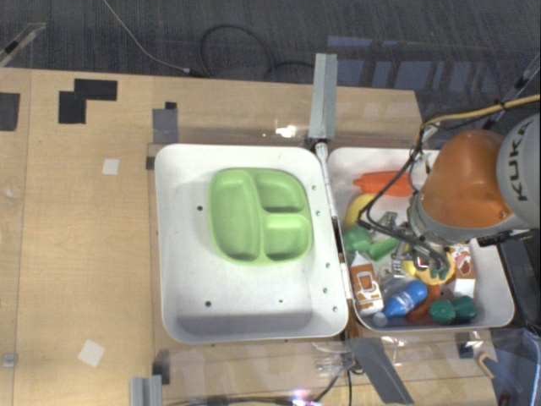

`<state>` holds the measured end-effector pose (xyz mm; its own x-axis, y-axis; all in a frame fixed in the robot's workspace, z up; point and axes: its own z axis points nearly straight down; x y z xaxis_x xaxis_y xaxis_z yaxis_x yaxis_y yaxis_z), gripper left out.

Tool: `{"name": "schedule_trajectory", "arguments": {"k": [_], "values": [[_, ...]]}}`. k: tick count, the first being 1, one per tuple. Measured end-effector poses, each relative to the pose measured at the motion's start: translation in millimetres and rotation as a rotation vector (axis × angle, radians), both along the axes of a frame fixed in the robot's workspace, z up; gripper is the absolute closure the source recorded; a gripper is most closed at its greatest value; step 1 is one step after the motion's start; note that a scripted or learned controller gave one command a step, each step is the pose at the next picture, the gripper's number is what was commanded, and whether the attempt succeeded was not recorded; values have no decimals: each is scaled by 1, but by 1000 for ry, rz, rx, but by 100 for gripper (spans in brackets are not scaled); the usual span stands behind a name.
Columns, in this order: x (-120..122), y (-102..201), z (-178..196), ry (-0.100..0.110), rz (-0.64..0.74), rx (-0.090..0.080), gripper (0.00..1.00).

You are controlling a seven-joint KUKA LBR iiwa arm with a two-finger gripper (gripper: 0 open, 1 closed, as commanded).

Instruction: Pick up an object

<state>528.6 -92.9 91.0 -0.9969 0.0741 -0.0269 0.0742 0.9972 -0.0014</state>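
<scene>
Nearest the camera, at the front edge of the desk (76, 311), a grey metal bracket (380, 370) sits below the gap between the two bins. Moving up into the right bin (505, 304), the near corner is crowded. There's a dark green lumpy piece (448, 311) against the front wall, a blue bottle (404, 299) lying on its side just left of it, a red item (423, 309) wedged between those two, and a small brown-and-white carton (365, 284) by the bin's left wall. A little white box (463, 288) sits just behind the green piece. Right above this pile is the gripper (414, 256), hanging low over a yellow toy (418, 269), and from this angle I cannot tell whether it is open or closed, or whether anything is caught in it. The arm's orange band (463, 184) bulges over the bin's right half and hides what lies beneath. Left of the gripper lies a bright green object (368, 244), with a yellow piece (362, 205) behind it and an orange one (380, 182) near the far wall. So everything there is to pick lies in this right bin, clustered along its left and front sides. Across the divider, the left bin (182, 294) carries a pale green divided tray (258, 214), flat and roughly central. Farther back, a grey upright post (323, 100) stands at the far end of the seam between the bins. Beyond that are black patches (84, 98) on the desk's far left, and a black cable (228, 45) looped on the dark carpet (380, 7).
</scene>
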Motion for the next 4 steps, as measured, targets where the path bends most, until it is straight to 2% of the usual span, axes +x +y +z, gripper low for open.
{"name": "schedule_trajectory", "arguments": {"k": [1, 2, 3, 4], "values": [[-32, 5, 0, -4, -74, 0, 0], [10, -37, 52, 19, 138, 0, 0], [0, -58, 4, -2, 178, -5, 0], [-10, -62, 5, -13, 138, -6, 0]]}}
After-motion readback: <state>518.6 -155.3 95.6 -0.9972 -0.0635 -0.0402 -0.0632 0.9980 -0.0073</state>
